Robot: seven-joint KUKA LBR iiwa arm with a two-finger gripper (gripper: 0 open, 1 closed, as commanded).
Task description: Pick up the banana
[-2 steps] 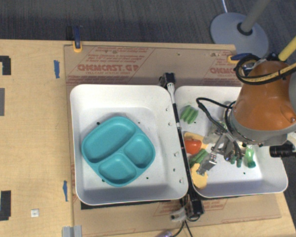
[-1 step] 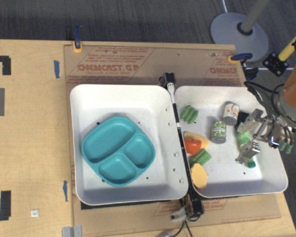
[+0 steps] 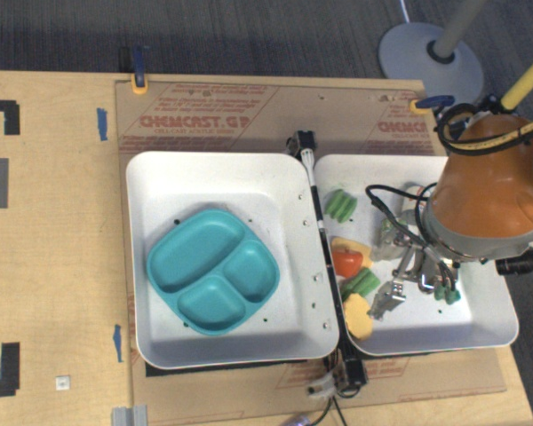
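Observation:
The banana, a short yellow piece, lies in the right bin near its front left corner, against the divider. My gripper hangs over the middle of that bin, to the right of the banana and apart from it. Its fingers stand open, with only white bin floor showing between them. The arm's orange band covers the back right part of the bin.
Close behind the banana lie a green piece, a red tomato and a yellow-orange slice. Another green piece is farther back. A teal divided plate sits in the left bin.

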